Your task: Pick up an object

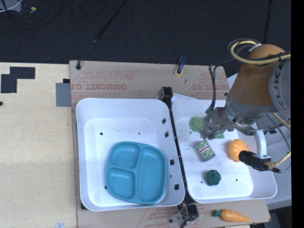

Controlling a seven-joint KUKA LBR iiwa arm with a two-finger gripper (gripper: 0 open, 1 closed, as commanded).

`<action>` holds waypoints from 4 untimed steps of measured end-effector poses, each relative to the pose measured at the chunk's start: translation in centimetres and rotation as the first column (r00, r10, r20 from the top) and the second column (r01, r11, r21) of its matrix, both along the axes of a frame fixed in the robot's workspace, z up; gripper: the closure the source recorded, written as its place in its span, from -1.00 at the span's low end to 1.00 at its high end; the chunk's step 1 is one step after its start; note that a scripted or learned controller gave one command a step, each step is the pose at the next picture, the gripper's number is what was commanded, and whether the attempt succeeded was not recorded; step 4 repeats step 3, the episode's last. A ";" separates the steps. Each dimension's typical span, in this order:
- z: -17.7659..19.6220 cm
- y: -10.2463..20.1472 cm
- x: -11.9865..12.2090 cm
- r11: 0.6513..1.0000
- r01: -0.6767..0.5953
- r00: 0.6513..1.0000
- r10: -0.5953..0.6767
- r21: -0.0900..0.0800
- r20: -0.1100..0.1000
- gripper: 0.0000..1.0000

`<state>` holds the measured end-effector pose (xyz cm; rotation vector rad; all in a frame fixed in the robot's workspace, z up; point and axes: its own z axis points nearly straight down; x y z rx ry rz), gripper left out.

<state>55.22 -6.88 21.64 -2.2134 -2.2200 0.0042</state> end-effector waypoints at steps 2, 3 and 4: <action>0.2 9.4 -4.1 1.000 0.002 1.000 -0.002 -0.002 0.000 1.00; 0.2 15.2 -6.1 1.000 -0.002 1.000 0.002 -0.001 0.000 1.00; 0.2 15.2 -6.1 1.000 -0.002 1.000 0.002 -0.001 0.000 1.00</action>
